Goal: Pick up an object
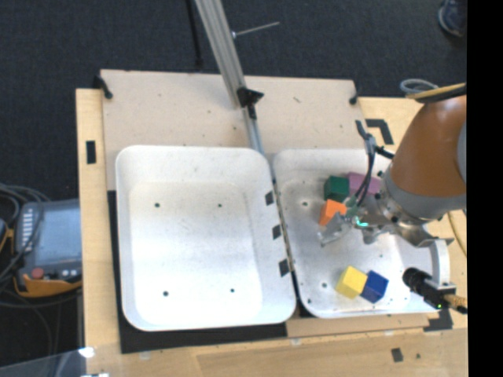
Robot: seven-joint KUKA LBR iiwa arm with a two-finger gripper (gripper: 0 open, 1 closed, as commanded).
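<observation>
The right bin (314,289) holds several small blocks. A green cube (337,187) sits near the bin's far side, with a pink block (361,183) just to its right, partly hidden by the arm. An orange block (333,209) lies directly in front of the green cube. My gripper (336,228) hangs low over the middle of the bin, right beside and just below the orange block. Whether it touches the orange block is unclear. A yellow cube (352,282) and a blue cube (376,287) sit side by side near the bin's front edge.
The left bin (196,234) stands beside the right one, with a row of black clips between them. A slanted aluminium post (224,45) rises behind the bins. The grey and orange arm (428,163) covers the right bin's right side.
</observation>
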